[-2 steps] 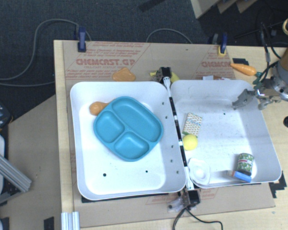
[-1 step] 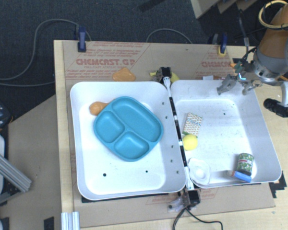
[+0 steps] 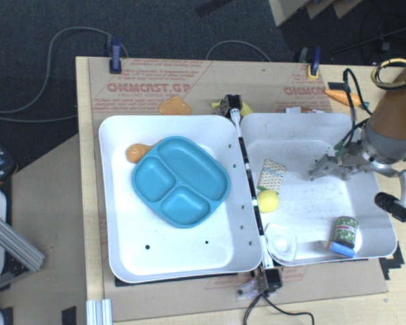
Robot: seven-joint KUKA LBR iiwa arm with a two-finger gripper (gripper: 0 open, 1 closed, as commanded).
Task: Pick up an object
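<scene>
Now the gripper (image 3: 323, 168) is held low in the right bin (image 3: 304, 124) with its fingers apart and nothing between them, so the yellow ball (image 3: 268, 200) nearby is best reached slowly.

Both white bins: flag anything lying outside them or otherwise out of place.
Two things lie outside, on the brown bench board behind the bins: an orange lump behind the left white bin, and an orange carrot-shaped piece behind the right white bin.
</scene>
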